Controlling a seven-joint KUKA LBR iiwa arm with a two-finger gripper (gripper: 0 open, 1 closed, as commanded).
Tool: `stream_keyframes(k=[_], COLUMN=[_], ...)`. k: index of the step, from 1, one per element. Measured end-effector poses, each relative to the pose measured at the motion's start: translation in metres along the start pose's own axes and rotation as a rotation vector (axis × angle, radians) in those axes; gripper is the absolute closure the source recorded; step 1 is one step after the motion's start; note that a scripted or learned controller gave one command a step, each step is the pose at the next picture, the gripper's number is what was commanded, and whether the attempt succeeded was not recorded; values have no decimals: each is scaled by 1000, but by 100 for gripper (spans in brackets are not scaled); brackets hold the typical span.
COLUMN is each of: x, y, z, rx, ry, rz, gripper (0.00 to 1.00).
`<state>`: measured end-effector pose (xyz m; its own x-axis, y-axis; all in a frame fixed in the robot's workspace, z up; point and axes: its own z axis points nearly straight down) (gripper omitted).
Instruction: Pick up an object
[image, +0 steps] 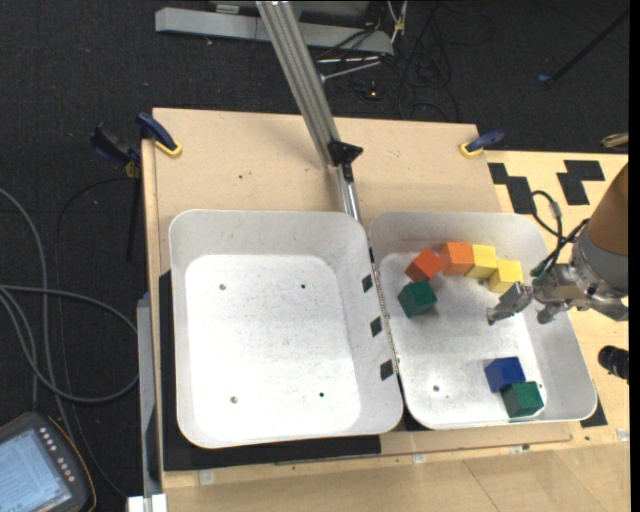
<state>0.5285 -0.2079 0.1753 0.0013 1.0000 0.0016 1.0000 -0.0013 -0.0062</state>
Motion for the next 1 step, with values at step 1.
stream_keyframes(k=[1], x=[8], y=[6], z=[58], rx=[0], ry=[1], rz=[-2], gripper=[0])
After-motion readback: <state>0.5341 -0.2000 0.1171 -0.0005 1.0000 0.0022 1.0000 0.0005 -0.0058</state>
